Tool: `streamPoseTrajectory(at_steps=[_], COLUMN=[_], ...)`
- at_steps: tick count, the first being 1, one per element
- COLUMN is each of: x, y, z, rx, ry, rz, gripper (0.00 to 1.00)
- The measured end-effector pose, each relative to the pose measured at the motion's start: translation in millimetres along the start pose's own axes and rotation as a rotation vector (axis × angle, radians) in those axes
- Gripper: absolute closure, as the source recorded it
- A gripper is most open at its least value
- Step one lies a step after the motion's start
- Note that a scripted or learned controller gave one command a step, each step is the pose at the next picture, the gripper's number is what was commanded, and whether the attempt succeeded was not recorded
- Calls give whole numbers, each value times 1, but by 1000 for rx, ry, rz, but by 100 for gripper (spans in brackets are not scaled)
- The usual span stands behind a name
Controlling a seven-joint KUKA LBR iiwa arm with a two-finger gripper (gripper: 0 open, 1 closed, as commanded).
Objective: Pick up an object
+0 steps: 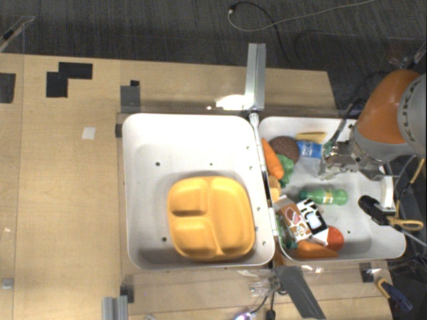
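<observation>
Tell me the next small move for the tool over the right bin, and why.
Probably lower the tool a little toward the green bottle. The tool hangs over bare floor of the right bin, with the bottle lying on its side just below it in the view, apart from the crowded packet and carrot.

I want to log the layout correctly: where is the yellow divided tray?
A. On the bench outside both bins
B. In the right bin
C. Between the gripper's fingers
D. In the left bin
D: the yellow divided tray lies flat on the floor of the left bin.
</observation>
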State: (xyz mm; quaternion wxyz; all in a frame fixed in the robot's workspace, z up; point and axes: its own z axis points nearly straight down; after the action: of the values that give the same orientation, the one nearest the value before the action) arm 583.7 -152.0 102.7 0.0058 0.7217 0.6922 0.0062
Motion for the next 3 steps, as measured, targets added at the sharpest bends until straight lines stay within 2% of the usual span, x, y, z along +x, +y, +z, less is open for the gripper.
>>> streamPoseTrajectory(at_steps=[1,2,3], x=[-36,-17,54], y=[-81,-20,-33], z=[-119,-109,-98], rx=[10,13,14], ry=[-3,-1,-2], rz=[30,34,331], gripper=[100,100,100])
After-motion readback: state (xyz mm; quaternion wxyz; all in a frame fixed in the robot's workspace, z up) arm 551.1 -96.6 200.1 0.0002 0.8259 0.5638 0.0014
